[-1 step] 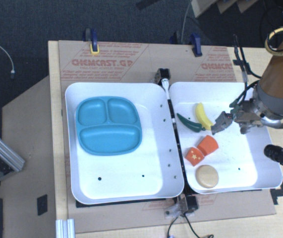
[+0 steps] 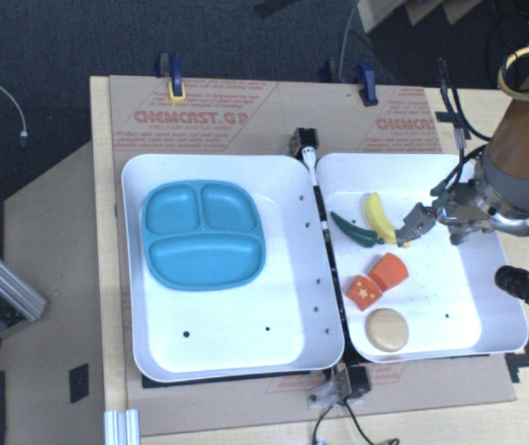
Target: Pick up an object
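Hand (image 2: 410, 229) low in rt bin (image 2: 486, 341), beside banana (image 2: 378, 217); grip state unclear.

The tabletop (image 2: 245, 109) is a brown board printed with red lettering. Two blue clamps (image 2: 173, 70) grip its far edge. Dark blue carpet (image 2: 107, 17) surrounds the tabletop. A white cable (image 2: 9, 100) lies on the carpet left of the tabletop.
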